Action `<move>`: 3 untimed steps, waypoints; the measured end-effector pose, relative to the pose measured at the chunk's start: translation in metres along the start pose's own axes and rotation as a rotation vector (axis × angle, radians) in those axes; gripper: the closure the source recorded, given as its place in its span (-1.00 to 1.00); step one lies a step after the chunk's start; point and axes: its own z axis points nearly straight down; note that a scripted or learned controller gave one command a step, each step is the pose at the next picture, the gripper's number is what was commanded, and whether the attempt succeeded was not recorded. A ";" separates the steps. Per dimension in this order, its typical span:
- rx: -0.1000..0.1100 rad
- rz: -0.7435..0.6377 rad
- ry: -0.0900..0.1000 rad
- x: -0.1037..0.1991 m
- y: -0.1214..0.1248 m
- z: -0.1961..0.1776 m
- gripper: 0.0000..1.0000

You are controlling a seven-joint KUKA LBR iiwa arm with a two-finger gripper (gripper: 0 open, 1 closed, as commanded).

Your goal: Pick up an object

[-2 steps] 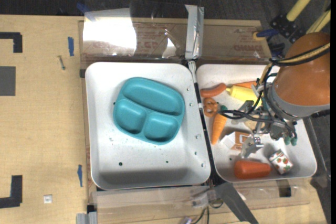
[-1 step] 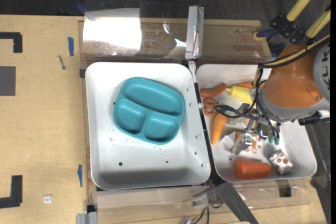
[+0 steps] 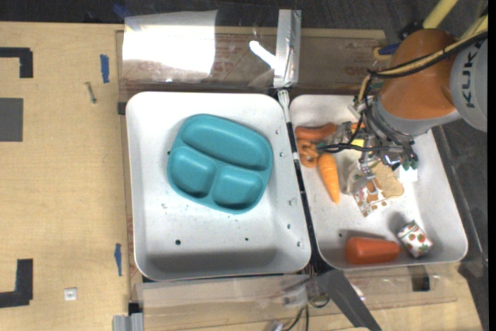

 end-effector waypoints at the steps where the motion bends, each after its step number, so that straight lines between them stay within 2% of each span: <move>1: 0.000 0.004 0.001 0.031 0.007 -0.001 -1.00; 2: 0.001 0.030 0.000 0.034 0.023 -0.001 -1.00; 3: 0.002 0.012 -0.003 0.086 0.013 -0.002 -1.00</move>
